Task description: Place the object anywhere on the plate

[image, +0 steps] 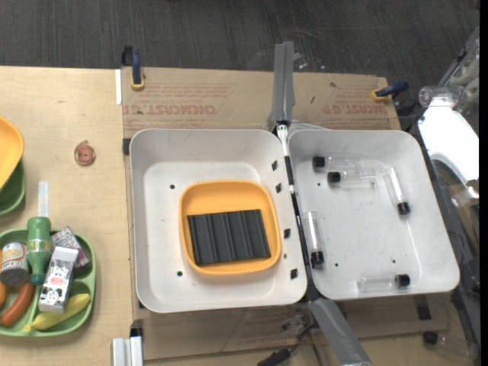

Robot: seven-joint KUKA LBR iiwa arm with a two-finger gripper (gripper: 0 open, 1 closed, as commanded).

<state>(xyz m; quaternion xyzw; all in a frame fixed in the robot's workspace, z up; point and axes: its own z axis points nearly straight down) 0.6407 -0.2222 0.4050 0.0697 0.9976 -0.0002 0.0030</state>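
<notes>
An orange, rounded-square plate (pixel 229 191) sits in the middle of the left white bin (pixel 152 204). A dark grey ribbed rectangular object (pixel 229 235) lies flat on the plate, covering most of its centre and well within its rim. A pale part of the arm (pixel 451 143) stands at the right edge, outside the right bin (pixel 366 242) and away from the plate.
Clear plastic tubes with black ends (pixel 358 178) lie around the right bin's floor. On the bench to the left are a green tray of toy food (pixel 46 288), stacked bowls (pixel 8 166) and a small pink disc (pixel 85 154). Clamps (pixel 133 67) hold the cardboard behind the bins.
</notes>
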